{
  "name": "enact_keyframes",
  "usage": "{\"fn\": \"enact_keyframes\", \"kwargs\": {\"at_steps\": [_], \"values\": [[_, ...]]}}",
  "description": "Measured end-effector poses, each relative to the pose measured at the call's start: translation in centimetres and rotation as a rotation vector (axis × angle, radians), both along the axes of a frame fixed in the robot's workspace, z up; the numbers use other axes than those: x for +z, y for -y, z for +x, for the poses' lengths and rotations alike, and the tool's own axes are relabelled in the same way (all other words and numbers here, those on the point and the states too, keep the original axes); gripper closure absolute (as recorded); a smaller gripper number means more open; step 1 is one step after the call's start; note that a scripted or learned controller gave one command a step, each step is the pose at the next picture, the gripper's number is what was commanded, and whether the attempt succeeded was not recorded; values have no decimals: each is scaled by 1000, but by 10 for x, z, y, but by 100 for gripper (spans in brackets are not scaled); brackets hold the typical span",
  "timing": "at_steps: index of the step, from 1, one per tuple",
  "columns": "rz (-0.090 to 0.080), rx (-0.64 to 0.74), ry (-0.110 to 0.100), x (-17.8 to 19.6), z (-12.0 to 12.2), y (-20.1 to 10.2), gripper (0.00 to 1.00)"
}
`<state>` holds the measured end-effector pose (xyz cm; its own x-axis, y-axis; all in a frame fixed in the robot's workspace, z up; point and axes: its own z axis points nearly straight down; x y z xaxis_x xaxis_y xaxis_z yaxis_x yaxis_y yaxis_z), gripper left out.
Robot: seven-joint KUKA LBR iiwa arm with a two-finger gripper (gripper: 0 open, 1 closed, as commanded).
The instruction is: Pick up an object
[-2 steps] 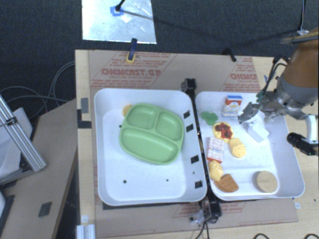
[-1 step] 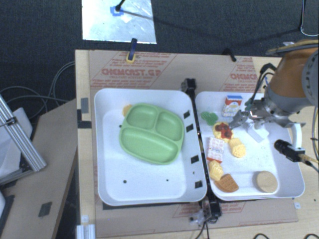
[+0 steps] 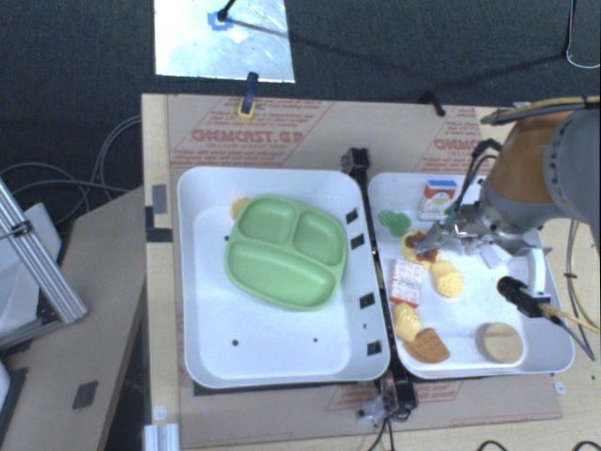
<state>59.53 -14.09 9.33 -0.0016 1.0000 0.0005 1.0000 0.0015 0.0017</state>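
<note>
The right bin (image 3: 554, 341) holds several toy foods. A small carton (image 3: 439, 195) stands at the back, with a green piece (image 3: 395, 222) to its left. A red and yellow piece (image 3: 414, 245) lies just under my gripper (image 3: 436, 236), which hangs low over the bin's middle back. In front of it lie a yellow lump (image 3: 447, 279), a white and red packet (image 3: 407, 281), a yellow corn piece (image 3: 406, 320), a brown waffle (image 3: 430, 347) and a tan round biscuit (image 3: 500, 342). I see nothing lifted.
The left bin (image 3: 202, 346) carries a green divided plate (image 3: 285, 251) with a small yellow item (image 3: 239, 206) peeking out behind it. The grey arm with its orange band (image 3: 526, 172) reaches in over the right bin's far right side. Black clips (image 3: 362, 242) line the divider.
</note>
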Motion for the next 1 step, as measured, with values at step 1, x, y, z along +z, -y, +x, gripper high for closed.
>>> {"fn": "enact_keyframes", "kwargs": {"at_steps": [1], "values": [[1,1,3,-4,3,0,0]]}}
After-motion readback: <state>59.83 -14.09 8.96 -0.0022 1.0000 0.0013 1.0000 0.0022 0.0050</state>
